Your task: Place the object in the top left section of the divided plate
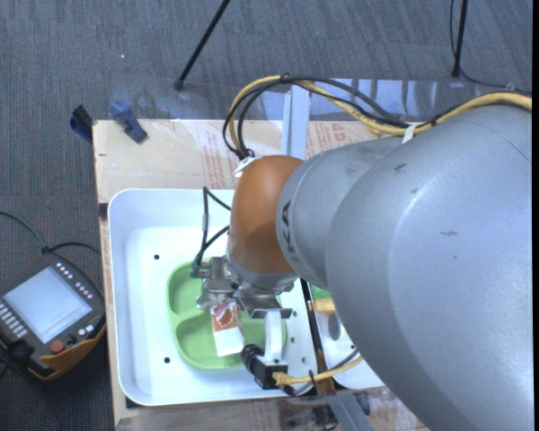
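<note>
A green divided plate (183,300) lies in the left white bin (139,277), toward its right side. My gripper (221,305) hangs over the middle of the plate, below the orange wrist band (260,223). A small red-and-white packet-like object (225,329) sits right under the gripper, over the plate's near section; whether it is gripped or resting on the plate is unclear. The arm hides the plate's right part.
The grey arm (413,268) covers nearly all of the right bin. A teach pendant (43,317) lies on the floor at the left. A blue clip (126,120) sits at the bench's far left corner. Cables run along the divider.
</note>
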